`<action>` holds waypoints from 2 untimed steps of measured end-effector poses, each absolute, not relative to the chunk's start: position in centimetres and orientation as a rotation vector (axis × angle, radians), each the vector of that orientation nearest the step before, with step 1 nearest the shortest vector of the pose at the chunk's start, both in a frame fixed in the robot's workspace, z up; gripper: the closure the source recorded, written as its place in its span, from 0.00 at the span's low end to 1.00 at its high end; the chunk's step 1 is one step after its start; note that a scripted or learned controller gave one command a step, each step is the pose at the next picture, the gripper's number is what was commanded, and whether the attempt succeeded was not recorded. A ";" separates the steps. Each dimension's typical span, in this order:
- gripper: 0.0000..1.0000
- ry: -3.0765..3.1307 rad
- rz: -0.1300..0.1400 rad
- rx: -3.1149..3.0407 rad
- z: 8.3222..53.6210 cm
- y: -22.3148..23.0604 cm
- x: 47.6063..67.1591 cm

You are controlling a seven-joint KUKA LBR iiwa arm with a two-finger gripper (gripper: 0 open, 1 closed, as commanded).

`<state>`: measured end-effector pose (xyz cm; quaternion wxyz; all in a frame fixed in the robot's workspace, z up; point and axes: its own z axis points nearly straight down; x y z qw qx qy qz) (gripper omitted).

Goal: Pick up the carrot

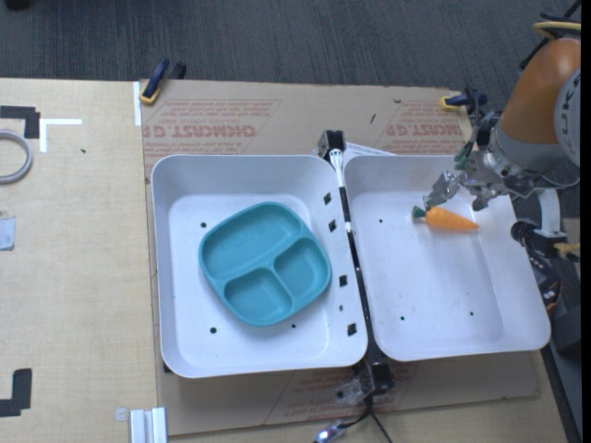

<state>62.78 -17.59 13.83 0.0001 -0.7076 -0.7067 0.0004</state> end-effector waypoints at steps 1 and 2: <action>0.00 -2.233 -0.006 -2.235 9.9 -15.9 62.2; 1.00 -2.236 -0.011 -2.244 11.3 -16.2 62.4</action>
